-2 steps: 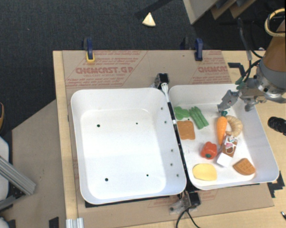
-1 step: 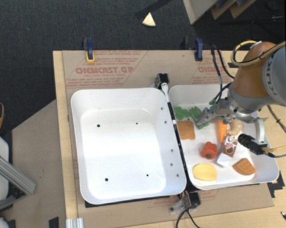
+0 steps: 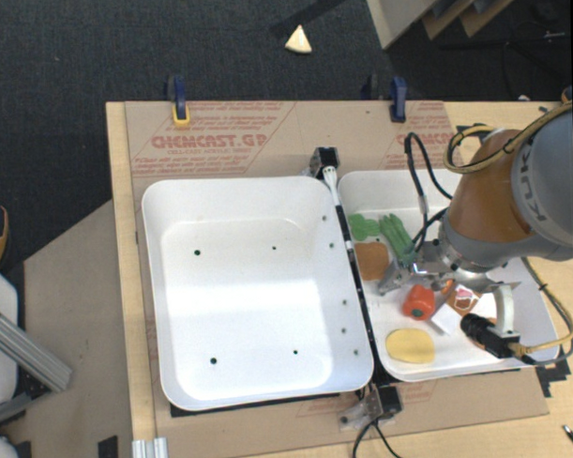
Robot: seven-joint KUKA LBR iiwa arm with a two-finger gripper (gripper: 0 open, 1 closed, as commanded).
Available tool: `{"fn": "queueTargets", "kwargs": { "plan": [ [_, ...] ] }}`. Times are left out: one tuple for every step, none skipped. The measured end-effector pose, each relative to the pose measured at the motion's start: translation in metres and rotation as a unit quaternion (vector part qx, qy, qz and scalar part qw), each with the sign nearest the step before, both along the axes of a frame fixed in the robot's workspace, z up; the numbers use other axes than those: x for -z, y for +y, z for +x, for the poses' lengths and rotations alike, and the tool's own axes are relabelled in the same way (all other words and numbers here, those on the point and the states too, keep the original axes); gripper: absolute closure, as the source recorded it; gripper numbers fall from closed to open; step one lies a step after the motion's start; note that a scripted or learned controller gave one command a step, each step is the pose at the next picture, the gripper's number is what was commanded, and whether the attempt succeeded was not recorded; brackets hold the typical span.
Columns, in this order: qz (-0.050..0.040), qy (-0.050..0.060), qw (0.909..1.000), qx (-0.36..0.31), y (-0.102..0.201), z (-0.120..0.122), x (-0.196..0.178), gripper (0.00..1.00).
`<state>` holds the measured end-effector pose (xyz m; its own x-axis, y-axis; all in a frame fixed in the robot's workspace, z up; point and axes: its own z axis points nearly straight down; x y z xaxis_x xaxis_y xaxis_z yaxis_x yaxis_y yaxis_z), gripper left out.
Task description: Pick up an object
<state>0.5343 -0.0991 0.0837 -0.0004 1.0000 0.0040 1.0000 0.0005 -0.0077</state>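
Your gripper (image 3: 407, 277) sits low in the right bin (image 3: 460, 366) — just above the red object (image 3: 419, 302), brown piece (image 3: 372, 260) beside it; you cannot tell its grip.

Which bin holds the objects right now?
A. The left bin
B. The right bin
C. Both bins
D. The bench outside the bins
B: the yellow piece, the red piece, the brown piece and the green pieces all lie in the right bin, under the arm.
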Motion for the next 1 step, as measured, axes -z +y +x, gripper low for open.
{"fn": "queueTargets", "kwargs": {
  "plan": [
    [-0.0020,-0.004,1.0000,0.001,-0.0022,0.0030,-0.0113,1.00]
  ]
}}
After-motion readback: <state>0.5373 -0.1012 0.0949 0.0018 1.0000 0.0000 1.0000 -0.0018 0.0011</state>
